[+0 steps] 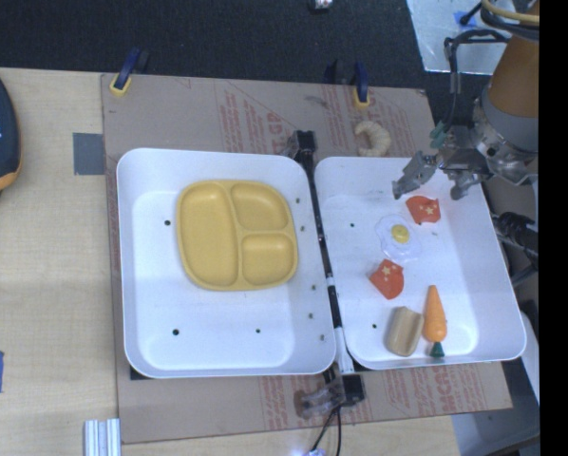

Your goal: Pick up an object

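**A:** What stage does the figure show?

**B:** An early one, by my reading. The gripper (438, 176) hangs over the far part of the right bin (498, 264), its two fingers spread apart with nothing between them. No object is lifted.

**A:** Where are the candidate objects?

**B:** All lie on the floor of the right bin. A red piece (423, 209) sits just below and between the open fingers, near them; whether they touch it cannot be told from this slant. Nearer the camera lie a pale egg-like piece with a yellow centre (399, 237), a second red piece (387, 279), a tan cylinder (404, 332) and a carrot (435, 315) beside it.

**A:** And the left bin?

**B:** The left bin (142, 255) bears a yellow divided plate (236, 234), well apart from the gripper.

**A:** What remains?

**B:** Nearly everything: the closing on an object and the lift. The likeliest target appears to be the nearest red piece, though that is a judgement.
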